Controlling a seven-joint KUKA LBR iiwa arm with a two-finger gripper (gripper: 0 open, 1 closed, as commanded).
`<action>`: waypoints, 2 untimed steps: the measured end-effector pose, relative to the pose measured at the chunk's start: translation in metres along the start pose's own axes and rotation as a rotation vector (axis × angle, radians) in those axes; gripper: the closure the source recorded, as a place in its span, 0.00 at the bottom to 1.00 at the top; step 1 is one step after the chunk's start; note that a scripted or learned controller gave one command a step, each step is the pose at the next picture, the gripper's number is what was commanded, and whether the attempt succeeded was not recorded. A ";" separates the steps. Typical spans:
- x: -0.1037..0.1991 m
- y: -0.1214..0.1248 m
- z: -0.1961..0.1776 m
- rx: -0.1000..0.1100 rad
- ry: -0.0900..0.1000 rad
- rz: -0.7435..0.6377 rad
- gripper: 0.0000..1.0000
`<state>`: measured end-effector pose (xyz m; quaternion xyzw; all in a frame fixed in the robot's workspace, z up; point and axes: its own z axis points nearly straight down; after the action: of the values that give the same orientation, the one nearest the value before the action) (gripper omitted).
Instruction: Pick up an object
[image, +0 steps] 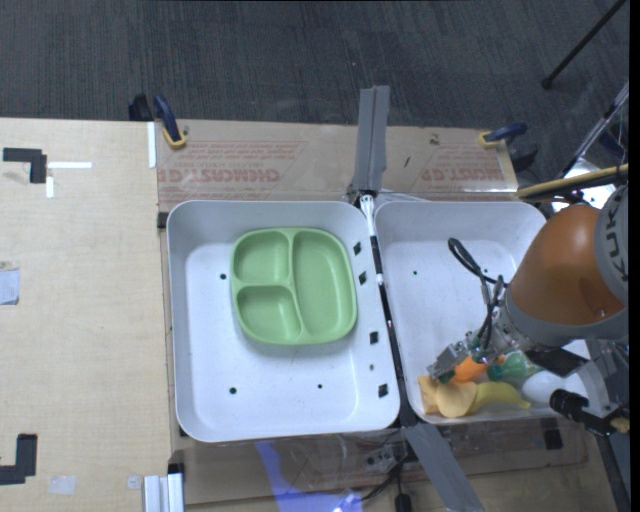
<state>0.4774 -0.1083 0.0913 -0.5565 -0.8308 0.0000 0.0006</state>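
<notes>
Yellow banana (492, 396) lies lengthwise left-to-right in right bin (420, 250), beneath claw (478, 352).

Green divided plate (295, 286): smooth matt plastic. White bins (200, 400): smooth, slightly glossy plastic. Bench (80, 330) left of bins: pale matt wood.

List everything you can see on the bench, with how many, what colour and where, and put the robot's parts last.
divided plate: one, light green, three compartments, in the left bin, toward its far side.
left bin: one, white, shallow, at the bench's middle.
right bin: one, white, beside the left bin.
small objects: a cluster, yellow, orange and green, at the right bin's near edge; too jumbled to count or name.
clamps: two, blue with yellow, on the bench's far edge.
arm: one, grey with an orange band, over the right bin.
claw: one, dark, down at the cluster.
</notes>
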 end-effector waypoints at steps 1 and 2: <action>-0.001 0.000 -0.009 -0.001 -0.001 0.004 1.00; 0.048 0.040 -0.100 0.001 -0.002 0.305 1.00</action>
<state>0.4965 -0.0491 0.1909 -0.6763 -0.7366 0.0008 0.0001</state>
